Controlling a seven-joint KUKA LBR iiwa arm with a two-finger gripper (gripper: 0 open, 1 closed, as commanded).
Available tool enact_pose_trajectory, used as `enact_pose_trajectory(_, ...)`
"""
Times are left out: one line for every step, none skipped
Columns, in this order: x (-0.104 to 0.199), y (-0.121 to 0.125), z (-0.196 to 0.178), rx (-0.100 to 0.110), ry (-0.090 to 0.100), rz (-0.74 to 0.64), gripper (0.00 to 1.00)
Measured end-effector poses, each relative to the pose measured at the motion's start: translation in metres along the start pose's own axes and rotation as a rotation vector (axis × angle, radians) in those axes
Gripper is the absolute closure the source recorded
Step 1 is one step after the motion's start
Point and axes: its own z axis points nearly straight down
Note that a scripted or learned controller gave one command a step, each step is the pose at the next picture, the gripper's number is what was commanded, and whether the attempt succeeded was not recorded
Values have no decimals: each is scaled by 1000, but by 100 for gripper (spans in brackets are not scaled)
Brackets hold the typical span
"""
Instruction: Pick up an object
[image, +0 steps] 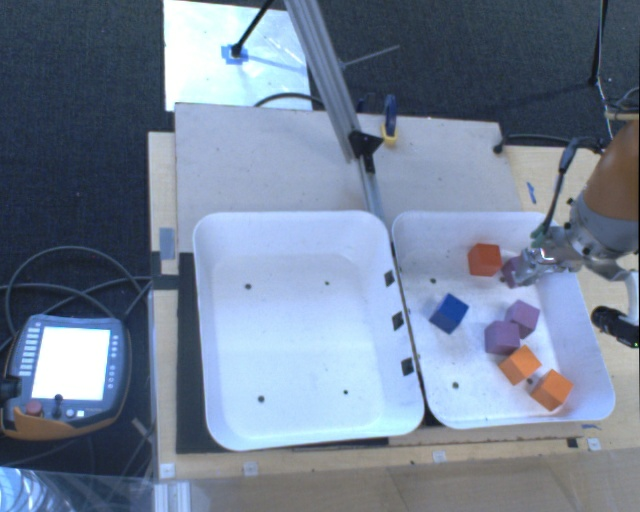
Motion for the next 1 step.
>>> enact_pose_trajectory(0, 3, -66, -3, -1, 0, 100)
